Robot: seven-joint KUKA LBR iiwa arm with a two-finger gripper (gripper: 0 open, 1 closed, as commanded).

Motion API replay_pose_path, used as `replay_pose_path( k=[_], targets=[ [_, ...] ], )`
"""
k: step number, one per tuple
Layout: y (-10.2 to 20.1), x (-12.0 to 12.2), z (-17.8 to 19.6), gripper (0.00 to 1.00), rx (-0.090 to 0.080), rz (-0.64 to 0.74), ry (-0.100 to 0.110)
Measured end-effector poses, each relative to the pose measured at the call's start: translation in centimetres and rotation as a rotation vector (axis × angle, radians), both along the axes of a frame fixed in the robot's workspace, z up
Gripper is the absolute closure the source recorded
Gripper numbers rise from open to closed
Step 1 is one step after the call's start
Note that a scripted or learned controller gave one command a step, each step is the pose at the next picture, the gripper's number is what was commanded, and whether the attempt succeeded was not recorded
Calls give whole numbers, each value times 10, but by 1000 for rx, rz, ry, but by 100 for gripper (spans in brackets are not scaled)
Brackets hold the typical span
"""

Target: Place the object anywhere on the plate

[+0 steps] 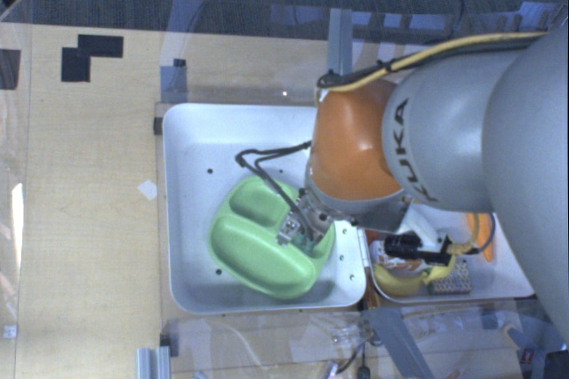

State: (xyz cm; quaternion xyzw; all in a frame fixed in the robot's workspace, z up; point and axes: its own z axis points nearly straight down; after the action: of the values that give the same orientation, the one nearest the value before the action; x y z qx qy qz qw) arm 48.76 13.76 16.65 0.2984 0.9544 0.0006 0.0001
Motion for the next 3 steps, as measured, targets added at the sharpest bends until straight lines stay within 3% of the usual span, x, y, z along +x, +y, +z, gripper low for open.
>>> replay_pose_path(
  k=[1,2,3],
  targets=[
    [-33,114,111,100,0,-36,-6],
    [98,67,35,100,-2,-460,2],
    [80,18,-51,100,-2,-679,3]
  ],
)
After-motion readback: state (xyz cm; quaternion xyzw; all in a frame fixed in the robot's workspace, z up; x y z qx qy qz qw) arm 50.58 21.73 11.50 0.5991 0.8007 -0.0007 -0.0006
